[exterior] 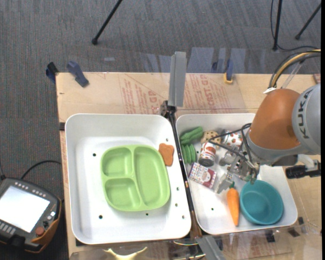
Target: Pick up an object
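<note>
Camera view: the grey gripper (234, 173) hangs low over the right white bin (216, 223) — whether its jaws are wide or narrow I cannot tell, nor whether they touch anything. Just below them lies an orange plastic carrot (233, 206), beside a teal round bowl (261, 202).

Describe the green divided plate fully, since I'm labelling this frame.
The green divided plate is a light green tray with rounded corners, plastic by its look. It has three compartments: two smaller ones on the view's left and one long one on the right. It lies flat, slightly turned, in the middle of the left bin. An orange piece lies at its upper right corner.
</note>
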{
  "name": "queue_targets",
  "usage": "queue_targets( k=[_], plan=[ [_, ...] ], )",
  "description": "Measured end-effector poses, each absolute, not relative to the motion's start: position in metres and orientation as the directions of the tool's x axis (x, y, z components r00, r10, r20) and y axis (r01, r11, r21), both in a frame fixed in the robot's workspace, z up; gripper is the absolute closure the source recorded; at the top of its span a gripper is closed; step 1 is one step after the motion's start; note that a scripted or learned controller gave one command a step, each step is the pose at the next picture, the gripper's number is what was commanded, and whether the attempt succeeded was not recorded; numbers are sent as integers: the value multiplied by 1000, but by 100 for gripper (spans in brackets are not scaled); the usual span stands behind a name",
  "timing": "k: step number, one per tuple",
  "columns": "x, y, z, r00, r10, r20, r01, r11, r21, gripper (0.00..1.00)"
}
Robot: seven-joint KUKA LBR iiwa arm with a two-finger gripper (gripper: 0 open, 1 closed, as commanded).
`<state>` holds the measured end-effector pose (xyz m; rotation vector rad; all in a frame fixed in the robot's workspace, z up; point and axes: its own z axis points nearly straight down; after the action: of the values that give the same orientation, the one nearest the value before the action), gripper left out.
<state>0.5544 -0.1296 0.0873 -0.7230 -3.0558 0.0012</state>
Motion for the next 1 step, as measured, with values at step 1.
queue_targets(
  k=[1],
  plan=[
    [507, -94, 91, -883, 470, 3, 470, 883, 0, 0]
  ],
)
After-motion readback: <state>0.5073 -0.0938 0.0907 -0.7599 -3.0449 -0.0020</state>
